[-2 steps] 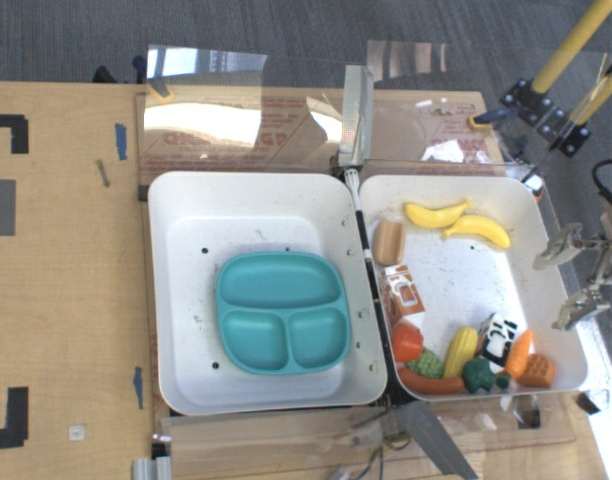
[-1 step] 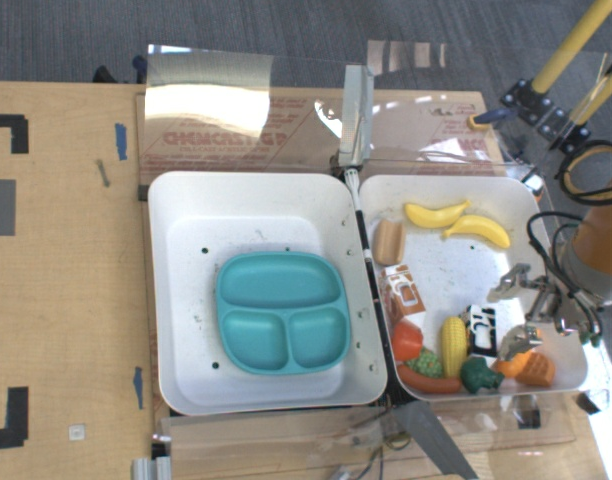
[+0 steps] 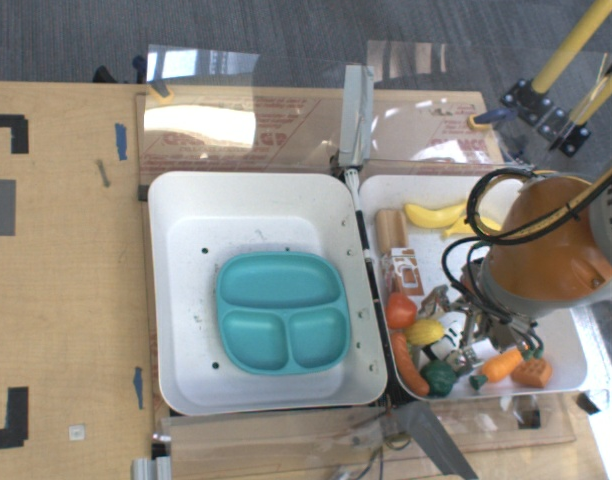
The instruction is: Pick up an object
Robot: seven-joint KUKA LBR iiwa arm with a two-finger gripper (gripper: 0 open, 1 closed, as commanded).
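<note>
On the desk, a teal plate (image 3: 282, 311) is seen in the left bin (image 3: 176, 268). Toy food is crowded in the right bin (image 3: 576, 363): a tomato (image 3: 400, 311), a banana (image 3: 436, 214), a carrot (image 3: 501, 365). Nothing is judged lifted yet. How the jaws stand cannot be told; the gripper (image 3: 466, 340) is obscured by the arm (image 3: 541, 248).

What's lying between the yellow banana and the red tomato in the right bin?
In the camera view, a tan wooden cylinder and a white-and-brown carton lie between the yellow banana and red tomato.
</note>
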